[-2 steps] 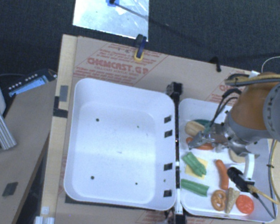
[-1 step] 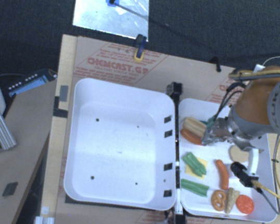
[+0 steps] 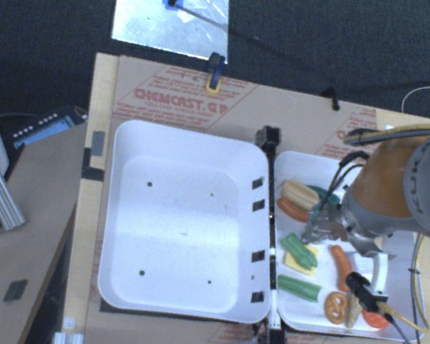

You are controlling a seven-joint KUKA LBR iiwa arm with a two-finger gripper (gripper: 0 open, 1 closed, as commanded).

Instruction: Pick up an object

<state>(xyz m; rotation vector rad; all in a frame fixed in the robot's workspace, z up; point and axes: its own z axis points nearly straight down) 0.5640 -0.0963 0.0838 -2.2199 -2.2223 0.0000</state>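
So the nearest candidate from where I'm sitting is the green leafy piece (image 3: 301, 249), lying on a yellow wedge (image 3: 295, 261) in the right bin (image 3: 312, 323). Its long axis runs diagonally, upper-left to lower-right, and it sits just below and a touch left of the gripper (image 3: 318, 226). Whether the gripper is apart or closed, I honestly can't tell; it's a dark tangle under the wrist.

Around it the bin is crowded: a hot dog bun (image 3: 300, 194) and red sausage (image 3: 293, 210) above, an orange carrot (image 3: 341, 265) to the right, a green pepper-like stick (image 3: 298, 286) below, a pretzel (image 3: 335, 307) near the front rim.

Room is tight. The divider wall between bins is just left, so I'd guess a straight drop is safer than sliding sideways. The left bin (image 3: 122, 193) gives open space for carrying anything over.
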